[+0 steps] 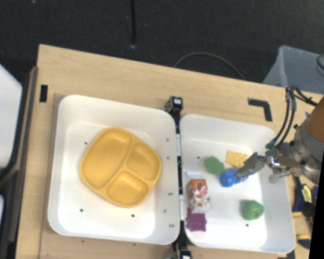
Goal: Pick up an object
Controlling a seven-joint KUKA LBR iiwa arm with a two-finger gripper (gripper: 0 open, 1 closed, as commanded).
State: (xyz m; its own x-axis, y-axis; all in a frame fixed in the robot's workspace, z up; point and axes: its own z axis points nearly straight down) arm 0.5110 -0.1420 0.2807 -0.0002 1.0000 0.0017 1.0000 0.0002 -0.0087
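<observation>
1. I see the gripper (246, 169) low in the right bin (272, 242), reaching in from the right; its tip is at the blue object (229, 179), but I cannot tell how it is set or whether it grips anything.
2. Just beside the blue object sit a green piece (214, 164) to its left and a yellow block (236, 158) above.
3. Another green object (252, 210) lies nearer the bin's front right.
4. A red-and-white packet (198, 193) and a purple item (196, 221) sit by the left wall.
5. The left bin (59, 213) holds 1 yellow divided plate (121, 166).
</observation>
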